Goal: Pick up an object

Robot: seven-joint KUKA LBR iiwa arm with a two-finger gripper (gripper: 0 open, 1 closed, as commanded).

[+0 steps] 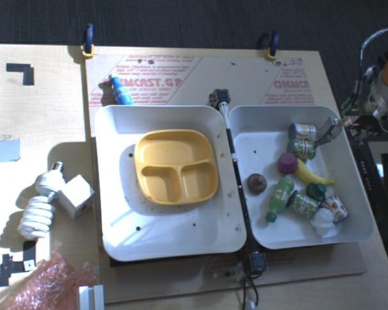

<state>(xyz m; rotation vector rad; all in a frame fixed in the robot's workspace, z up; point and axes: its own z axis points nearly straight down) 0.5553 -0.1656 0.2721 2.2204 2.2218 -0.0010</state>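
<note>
My hand (328, 132) reaches in over the upper right corner of the right bin (258, 124), a slim grey metallic shape lying at a slant, and I cannot tell how far it is open or whether it has hold of anything. Its tip sits just beside two small round cans: one with a pale, shiny side (302, 131) and, touching it below, one with a green label (303, 148). Further down the same bin the objects lie clustered together: a rounded magenta piece (287, 163), a curved yellow banana (312, 174), a smooth green plastic bottle (279, 199) lying tilted, another labelled can (303, 204) on its side, a dark green cap-like piece (316, 190), a red-and-white printed can (337, 207) and a crumpled white lump (323, 223) at the lower right corner. A dull brown disc (257, 183) lies apart from them near the bin's left wall. The left bin (113, 124) holds a glossy yellow plastic tray (177, 166) with three moulded compartments. Out on the wooden worktop (26, 121) to the left lie a white spiral bulb (39, 210), a white cube (76, 194) beside it, and crinkled pink film (48, 284).
</note>
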